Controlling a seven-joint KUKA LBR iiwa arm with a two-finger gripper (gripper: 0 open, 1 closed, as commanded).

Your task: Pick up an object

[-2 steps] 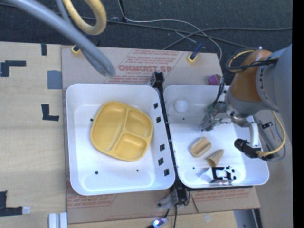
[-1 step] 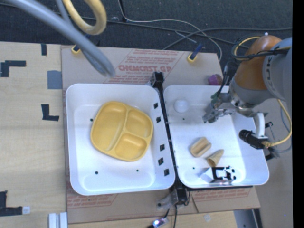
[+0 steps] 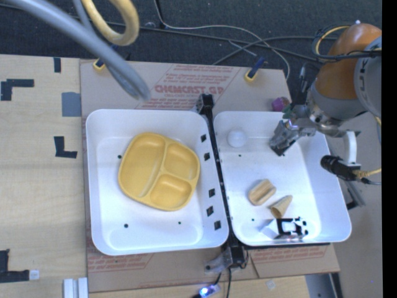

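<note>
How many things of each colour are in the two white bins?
Yellow: 1, the divided plate in the left bin.
White: 1, the ball in the right bin.
Tan: 2, the bread roll and the cone piece.
Black and white: 1, the small tag.
Total: 5

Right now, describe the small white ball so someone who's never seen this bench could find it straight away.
Start with the right bin, the one without the yellow divided plate. Look to its far left corner, close to the divider between the bins: the small white ball sits there. It is round and nearly bin-coloured, unlike the two tan pieces nearer the front, and lies left of the tool.
</note>
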